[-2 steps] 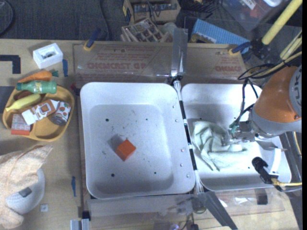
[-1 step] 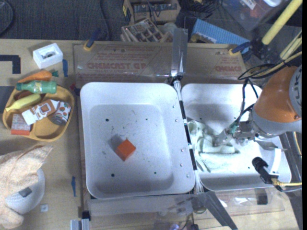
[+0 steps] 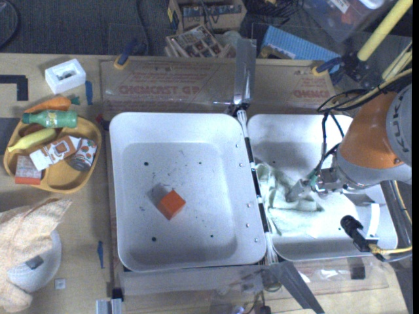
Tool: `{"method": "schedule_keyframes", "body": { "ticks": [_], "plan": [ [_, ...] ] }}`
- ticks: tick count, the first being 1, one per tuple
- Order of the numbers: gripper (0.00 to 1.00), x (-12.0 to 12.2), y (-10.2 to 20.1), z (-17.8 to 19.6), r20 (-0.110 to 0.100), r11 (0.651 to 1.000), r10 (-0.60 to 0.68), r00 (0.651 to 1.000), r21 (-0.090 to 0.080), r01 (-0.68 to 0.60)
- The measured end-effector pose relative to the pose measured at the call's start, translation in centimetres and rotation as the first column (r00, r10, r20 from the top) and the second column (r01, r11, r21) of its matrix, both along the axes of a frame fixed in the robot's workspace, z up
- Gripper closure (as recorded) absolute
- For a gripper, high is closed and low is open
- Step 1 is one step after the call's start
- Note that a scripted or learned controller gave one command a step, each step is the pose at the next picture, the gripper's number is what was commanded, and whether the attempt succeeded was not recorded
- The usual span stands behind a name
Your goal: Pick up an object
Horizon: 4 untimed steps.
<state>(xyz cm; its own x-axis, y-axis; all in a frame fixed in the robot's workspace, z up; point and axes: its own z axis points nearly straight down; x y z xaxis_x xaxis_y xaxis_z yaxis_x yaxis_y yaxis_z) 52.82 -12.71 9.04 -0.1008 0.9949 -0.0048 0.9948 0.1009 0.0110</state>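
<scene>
An orange block [image 3: 172, 204] lies alone near the middle of the left bin [image 3: 131, 136], with a small grey shadow beside it. A crumpled pale green and white cloth-like thing [image 3: 283, 200] lies in the left half of the right bin [image 3: 288, 126]. The gripper [image 3: 305, 188] reaches in from the right and sits low over that pale thing, at or very near its surface. The grey arm with its orange band [image 3: 370, 142] rises behind it at the right edge.
A yellow bowl [image 3: 65, 182] of toy food stands left of the bins on the wooden bench. A white box [image 3: 65, 75] sits at the back left and a beige cloth [image 3: 33, 241] at the front left. Clear plastic panels [image 3: 170, 87] stand behind the bins.
</scene>
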Motion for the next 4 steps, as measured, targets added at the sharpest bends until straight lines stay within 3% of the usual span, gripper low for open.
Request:
{"method": "schedule_keyframes", "body": {
  "ticks": [1, 2, 3, 4],
  "plan": [
    [0.00, -2.7, 2.5, 6.7, -0.010, 0.987, -0.158, 0.987, 0.003, 0.158],
    [0.00, 3.5, -0.3, -0.1, 0.000, 0.986, -0.166, 0.986, 0.004, 0.166],
    [0.00, 1.5, -8.4, 2.5, -0.010, 0.989, -0.151, 0.988, 0.002, 0.151],
    [0.00, 5.2, -1.8, -0.2, -0.005, 1.000, 0.030, 1.000, 0.002, -0.030]
  ]
}}
